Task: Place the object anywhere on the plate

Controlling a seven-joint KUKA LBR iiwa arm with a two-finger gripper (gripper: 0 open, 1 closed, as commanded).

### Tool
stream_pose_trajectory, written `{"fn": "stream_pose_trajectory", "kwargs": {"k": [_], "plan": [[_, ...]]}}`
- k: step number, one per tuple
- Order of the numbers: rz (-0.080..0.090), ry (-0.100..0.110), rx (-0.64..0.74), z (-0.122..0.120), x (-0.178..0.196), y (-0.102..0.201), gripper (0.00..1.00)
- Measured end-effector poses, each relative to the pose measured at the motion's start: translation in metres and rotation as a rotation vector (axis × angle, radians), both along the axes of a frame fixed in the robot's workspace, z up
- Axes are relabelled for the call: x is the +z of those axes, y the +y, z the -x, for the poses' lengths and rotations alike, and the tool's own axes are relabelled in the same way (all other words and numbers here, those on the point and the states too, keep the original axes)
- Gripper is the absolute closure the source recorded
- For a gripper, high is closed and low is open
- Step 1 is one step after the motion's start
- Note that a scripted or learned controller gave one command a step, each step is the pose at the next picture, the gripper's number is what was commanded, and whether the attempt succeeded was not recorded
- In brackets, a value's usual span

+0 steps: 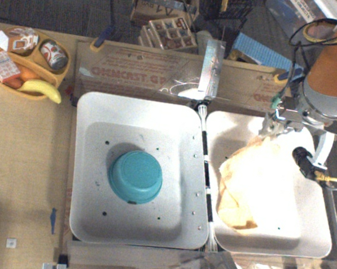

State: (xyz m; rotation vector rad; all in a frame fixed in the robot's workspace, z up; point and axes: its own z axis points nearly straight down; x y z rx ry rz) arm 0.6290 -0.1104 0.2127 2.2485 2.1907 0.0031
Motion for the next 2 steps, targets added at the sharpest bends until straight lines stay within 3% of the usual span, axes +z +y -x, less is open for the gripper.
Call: {"fn": "stream_pose_trajectory", "kwargs": {"k": [1,2], "plan": [[0.001,0.000,-0.003,-0.001,0.012,-0.002,1.00],[0.000,0.002,0.396,-0.003,0.017,0.044,1.00]]}}
